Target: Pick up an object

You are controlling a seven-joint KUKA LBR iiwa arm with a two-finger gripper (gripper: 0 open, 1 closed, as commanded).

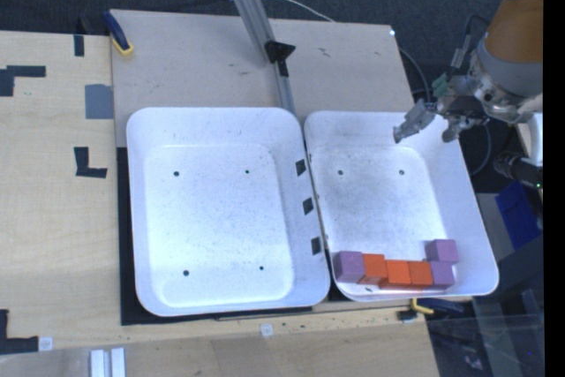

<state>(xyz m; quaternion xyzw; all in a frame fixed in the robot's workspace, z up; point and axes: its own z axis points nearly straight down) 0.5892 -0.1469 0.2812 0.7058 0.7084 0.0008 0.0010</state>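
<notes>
Purple and orange blocks (399,267) lie in a row along the near wall of the right bin (468,216), probably pushed there because the floor slopes to the corner. You see the gripper (430,125) hanging over the far right rim, well apart from them, its two fingers spread with nothing between. The left bin (141,190) is beside it.

A single fixed camera looks down at a slant from above the bench (221,57), far enough back to take in both white bins whole: the left bin (141,190) and the right bin (468,216) lie side by side mid-frame. The arm (516,31) enters at the view's upper right.
</notes>
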